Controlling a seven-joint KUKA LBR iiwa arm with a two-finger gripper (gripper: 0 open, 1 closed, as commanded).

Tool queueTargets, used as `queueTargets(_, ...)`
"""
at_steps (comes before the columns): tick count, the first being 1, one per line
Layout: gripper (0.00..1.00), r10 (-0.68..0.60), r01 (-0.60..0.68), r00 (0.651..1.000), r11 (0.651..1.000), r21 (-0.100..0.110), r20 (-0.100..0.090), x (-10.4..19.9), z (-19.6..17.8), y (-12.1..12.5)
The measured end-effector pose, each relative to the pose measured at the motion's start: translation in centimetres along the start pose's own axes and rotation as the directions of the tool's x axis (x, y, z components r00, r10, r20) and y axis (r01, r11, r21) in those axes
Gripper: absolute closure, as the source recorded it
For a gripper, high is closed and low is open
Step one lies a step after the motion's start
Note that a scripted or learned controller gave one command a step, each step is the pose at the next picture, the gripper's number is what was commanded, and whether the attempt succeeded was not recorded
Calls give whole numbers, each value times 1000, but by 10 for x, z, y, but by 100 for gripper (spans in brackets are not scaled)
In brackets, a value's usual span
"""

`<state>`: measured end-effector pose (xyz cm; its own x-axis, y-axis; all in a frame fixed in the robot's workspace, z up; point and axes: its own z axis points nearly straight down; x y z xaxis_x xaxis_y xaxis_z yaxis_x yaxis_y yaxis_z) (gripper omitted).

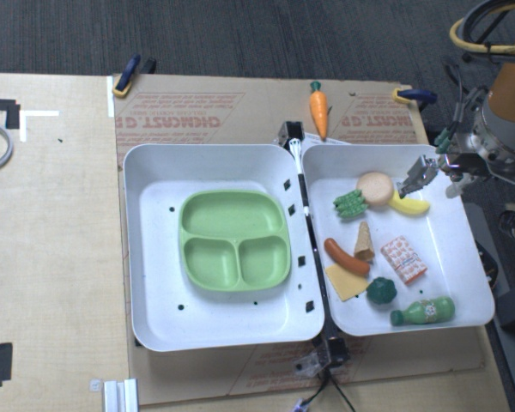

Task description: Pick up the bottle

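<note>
The bottle [422, 312] is green with a pale label and lies on its side in the near right corner of the right bin [472, 264]. My gripper [415, 178] hangs over the far right part of that bin, just above a yellow banana [411, 204] and beside a tan round bun [376, 188]. The gripper is well away from the bottle, toward the far side of the bin, and nothing shows in its grasp.
The right bin also holds a green veg bundle [349, 203], a sausage [346, 257], a cone [364, 241], a cheese slice [347, 282], broccoli [381, 291] and a red-patterned box [403, 259]. A green divided plate [235, 239] sits in the left bin. A carrot [318, 110] lies behind the bins.
</note>
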<state>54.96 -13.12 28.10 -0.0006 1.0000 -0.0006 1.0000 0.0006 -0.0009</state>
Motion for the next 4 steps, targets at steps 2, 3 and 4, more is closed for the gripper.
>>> queueTargets(2, 100, -50, 50, 999, 999, 1, 0, 57, 21, -62)
queueTargets(3, 100, -177, 177, 984, 984, 1, 0, 139, 26, -72)
queueTargets(4, 100, -76, 76, 997, 997, 2, 0, 213, 56, -66)
